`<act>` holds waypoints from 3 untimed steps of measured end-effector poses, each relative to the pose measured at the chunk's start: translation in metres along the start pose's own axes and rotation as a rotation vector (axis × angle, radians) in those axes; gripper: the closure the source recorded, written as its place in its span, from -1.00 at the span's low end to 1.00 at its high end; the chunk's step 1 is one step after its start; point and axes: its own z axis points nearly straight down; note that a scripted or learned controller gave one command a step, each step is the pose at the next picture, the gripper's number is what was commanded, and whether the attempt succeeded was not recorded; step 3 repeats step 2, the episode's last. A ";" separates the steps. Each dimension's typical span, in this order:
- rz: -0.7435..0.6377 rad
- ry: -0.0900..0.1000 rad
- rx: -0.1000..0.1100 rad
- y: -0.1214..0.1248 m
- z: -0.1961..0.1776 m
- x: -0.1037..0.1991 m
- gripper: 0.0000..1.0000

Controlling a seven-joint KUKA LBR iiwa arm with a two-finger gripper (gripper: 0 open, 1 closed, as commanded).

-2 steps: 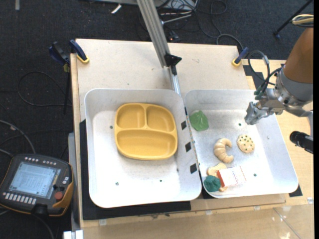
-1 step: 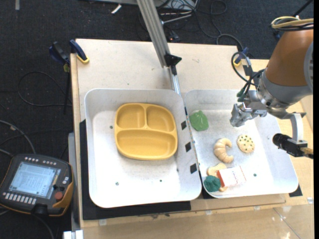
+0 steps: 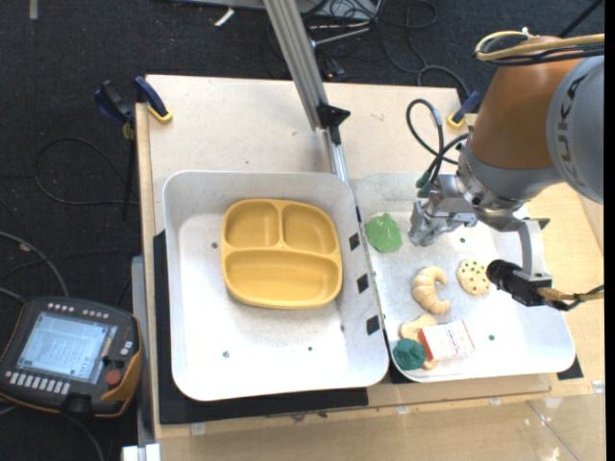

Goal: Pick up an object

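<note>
My gripper (image 3: 424,229) hangs over the back part of the right bin (image 3: 548,339), under the grey and orange arm. Just to its left lies a light green leaf-shaped piece (image 3: 382,231), a short gap away. A pale croissant (image 3: 432,289) lies below the gripper near the bin's middle. A round speckled cookie (image 3: 472,277) sits to the croissant's right. At the bin's front lie a white and red packet (image 3: 449,341) and a dark green lump (image 3: 409,353). Nothing shows between the fingers.
The left bin (image 3: 192,353) holds a yellow divided plate (image 3: 282,254). A slanted metal pole (image 3: 303,56) rises from between the bins at the back. A black fitting (image 3: 514,281) on the arm hangs over the right bin. A teach pendant (image 3: 67,351) lies at the lower left.
</note>
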 end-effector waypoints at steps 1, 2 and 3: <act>0.001 0.000 -0.001 0.009 -0.006 0.052 1.00; 0.001 -0.001 0.001 0.005 0.000 0.102 1.00; 0.001 -0.001 0.001 0.005 0.000 0.102 1.00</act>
